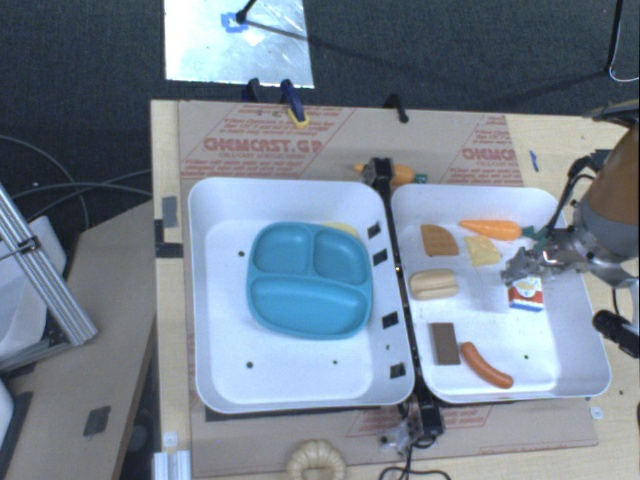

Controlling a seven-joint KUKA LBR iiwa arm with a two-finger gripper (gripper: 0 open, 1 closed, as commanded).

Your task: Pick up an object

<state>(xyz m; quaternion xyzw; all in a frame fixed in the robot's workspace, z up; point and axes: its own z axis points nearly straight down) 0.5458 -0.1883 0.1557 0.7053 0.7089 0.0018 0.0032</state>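
The small white carton with red and blue print (527, 295) lies in the right-hand shallow white bin (580, 368), toward that bin's right side. The metal two-finger gripper (524, 264) is positioned directly above the carton's upper edge, at or very near contact. Finger state cannot be determined from this view: the fingertips merge with the carton's top, and no object is visibly between them. The grey arm with an orange band (610, 213) enters from the right side of the view and extends over the right bin's rim.

Other contents of the right bin:
- A pale yellow wedge of toy cheese (484, 252) lies just left of the gripper.
- An orange toy carrot (491, 229) lies above the cheese, along the bin's far side.
- A brown toy bread slice (438, 239) lies left of the carrot.
- A tan toy bun (434, 284) lies below the bread slice, near the bin's left wall.
- A dark brown rectangular block (444, 343) lies below the bun.
- A reddish-orange toy sausage (486, 365) lies right of the block, near the bin's front edge.

The left-hand shallow white bin (225, 368) holds a blue plastic divided plate (310, 278) with three compartments, set near its centre. Both bins rest side by side on a brown printed cardboard sheet (260, 143).
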